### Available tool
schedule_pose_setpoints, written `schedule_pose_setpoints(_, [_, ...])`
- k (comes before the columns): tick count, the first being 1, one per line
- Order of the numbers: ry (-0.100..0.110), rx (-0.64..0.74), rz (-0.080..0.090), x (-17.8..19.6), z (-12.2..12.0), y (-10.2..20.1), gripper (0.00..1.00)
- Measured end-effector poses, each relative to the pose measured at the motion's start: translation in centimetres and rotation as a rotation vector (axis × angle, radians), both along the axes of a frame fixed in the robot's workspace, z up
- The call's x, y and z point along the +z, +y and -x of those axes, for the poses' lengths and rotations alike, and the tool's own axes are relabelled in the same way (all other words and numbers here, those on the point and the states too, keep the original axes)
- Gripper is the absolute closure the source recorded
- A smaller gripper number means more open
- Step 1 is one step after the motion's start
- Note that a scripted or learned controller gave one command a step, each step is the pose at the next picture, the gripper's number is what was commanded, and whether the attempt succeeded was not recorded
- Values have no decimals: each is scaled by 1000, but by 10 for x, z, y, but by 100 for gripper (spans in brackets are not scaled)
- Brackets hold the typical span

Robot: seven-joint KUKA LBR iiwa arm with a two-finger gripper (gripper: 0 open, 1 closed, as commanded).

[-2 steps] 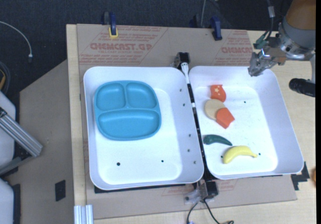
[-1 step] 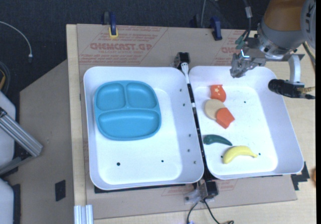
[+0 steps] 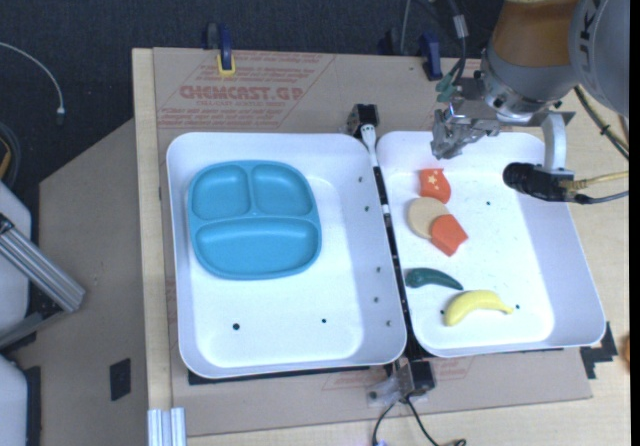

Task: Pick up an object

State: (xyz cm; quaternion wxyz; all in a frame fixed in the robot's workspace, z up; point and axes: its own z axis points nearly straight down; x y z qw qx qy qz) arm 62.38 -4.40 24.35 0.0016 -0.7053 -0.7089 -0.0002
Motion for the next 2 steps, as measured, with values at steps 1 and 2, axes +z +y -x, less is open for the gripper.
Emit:
schedule_pose_setpoints(1, [0, 1, 0, 4, 10, 53, 100])
schedule_pose_setpoints(2, [3, 1, 1, -20, 26, 106, 100])
